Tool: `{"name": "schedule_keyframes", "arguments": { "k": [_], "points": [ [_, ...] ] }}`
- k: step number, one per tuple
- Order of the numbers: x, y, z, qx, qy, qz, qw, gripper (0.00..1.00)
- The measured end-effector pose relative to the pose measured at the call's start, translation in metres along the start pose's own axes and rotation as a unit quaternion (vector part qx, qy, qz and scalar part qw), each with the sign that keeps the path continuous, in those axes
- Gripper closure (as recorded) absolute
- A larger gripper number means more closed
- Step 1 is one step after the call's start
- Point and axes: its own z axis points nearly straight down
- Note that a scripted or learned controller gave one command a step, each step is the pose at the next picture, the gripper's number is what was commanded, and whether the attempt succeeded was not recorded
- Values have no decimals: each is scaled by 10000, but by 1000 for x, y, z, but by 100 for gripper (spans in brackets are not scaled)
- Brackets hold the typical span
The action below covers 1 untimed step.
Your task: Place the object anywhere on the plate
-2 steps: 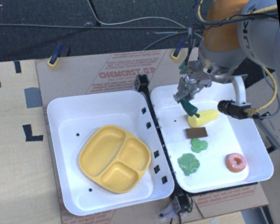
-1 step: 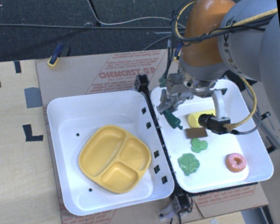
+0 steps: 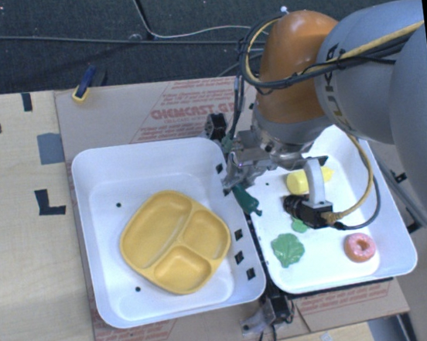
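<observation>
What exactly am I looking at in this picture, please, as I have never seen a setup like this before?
This is one camera fixed above a workbench, looking down at a slant. The big grey and orange shape on the right is a robot arm reaching in; its gripper, the two-fingered hand, hangs near the wall between two shallow white bins. A dark green piece sits at its tip, but I cannot tell whether the fingers are clamped on it. The left bin holds a yellow plate with three compartments, nothing on it yet. The right bin holds toy items: a yellow object, a green leafy piece and a pink doughnut. The job is to put one object on the plate.
</observation>
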Motion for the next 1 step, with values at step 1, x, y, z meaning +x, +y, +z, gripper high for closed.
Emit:
{"name": "schedule_keyframes", "arguments": {
  "k": [1],
  "points": [
    [38,-19,8,2,-7,8,10000,100]
  ]
}}
